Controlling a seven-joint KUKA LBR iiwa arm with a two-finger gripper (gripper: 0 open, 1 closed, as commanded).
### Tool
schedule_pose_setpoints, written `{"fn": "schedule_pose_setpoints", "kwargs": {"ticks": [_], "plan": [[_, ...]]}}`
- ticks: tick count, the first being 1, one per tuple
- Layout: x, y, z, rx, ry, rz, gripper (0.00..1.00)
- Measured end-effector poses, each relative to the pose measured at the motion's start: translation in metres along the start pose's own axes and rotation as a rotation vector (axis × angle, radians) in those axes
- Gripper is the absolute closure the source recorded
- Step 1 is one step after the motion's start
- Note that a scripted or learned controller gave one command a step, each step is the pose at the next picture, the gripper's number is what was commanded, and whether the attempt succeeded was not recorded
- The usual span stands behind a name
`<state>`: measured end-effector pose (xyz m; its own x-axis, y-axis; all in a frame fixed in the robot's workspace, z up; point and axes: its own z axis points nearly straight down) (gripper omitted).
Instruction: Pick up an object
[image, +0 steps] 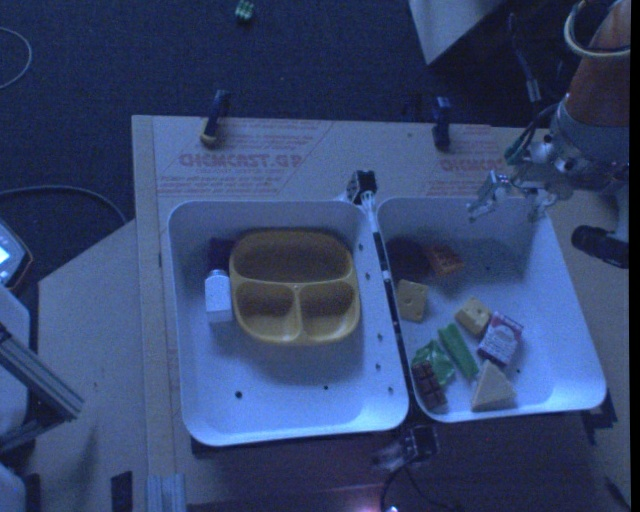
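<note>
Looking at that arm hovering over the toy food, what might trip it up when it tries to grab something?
The pincer hangs open over the right white bin's far rim, so coming straight down may clip it. The small pieces are packed tightly: the pink carton touches the tan wedge, so it might nudge or grab two.

Objects available to me lie in the right bin (560, 300): an orange block (445, 260) near the back, a yellow cheese cube (411, 299) by the divider, a second yellow piece (473, 317), a small carton (500, 340), green pieces (448, 352), a chocolate bar (431, 385) and a pale wedge (492, 388) at the front.
</note>
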<state>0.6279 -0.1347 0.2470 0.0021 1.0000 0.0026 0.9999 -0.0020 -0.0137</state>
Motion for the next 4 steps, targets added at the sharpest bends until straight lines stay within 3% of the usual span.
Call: {"fn": "schedule_pose_setpoints", "kwargs": {"ticks": [1, 3, 4], "plan": [[0.000, 0.002, -0.007, -0.013, -0.002, -0.002, 0.00], [0.005, 0.014, 0.089, -0.007, -0.001, -0.003, 0.00], [0.004, 0.008, 0.151, -0.006, -0.001, -0.002, 0.00]]}}
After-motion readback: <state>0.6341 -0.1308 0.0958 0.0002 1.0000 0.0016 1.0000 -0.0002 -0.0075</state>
